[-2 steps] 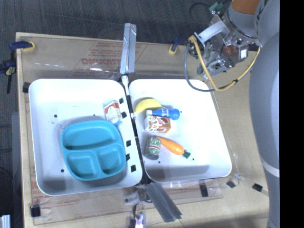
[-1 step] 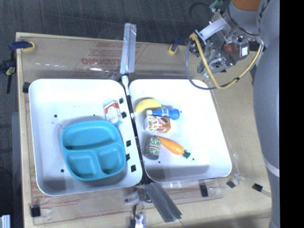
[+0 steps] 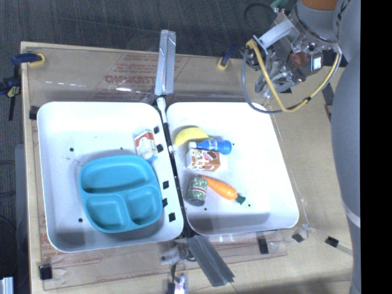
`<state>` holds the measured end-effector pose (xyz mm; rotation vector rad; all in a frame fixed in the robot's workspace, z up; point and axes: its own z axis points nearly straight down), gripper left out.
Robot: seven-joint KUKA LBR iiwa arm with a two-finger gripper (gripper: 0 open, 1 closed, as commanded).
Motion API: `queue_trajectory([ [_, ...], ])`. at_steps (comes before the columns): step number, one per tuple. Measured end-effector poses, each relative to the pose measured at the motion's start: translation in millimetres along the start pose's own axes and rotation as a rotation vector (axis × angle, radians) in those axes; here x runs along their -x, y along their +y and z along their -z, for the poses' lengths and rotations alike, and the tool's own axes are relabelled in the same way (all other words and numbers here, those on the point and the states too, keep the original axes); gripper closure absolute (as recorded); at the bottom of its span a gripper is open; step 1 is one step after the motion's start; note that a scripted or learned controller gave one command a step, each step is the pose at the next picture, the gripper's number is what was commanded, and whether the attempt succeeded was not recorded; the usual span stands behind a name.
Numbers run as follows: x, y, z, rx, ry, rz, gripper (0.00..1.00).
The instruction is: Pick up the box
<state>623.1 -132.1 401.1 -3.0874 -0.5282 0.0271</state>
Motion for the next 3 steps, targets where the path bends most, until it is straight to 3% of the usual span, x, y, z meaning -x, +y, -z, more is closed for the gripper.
queue_trajectory([
  [1, -44.6, -43.6, -52.5, 0.010, 0.009, -0.026, 1.00],
  [3, -43.8, -43.0, -33.8, 0.008, 0.001, -0.020, 1.00],
])
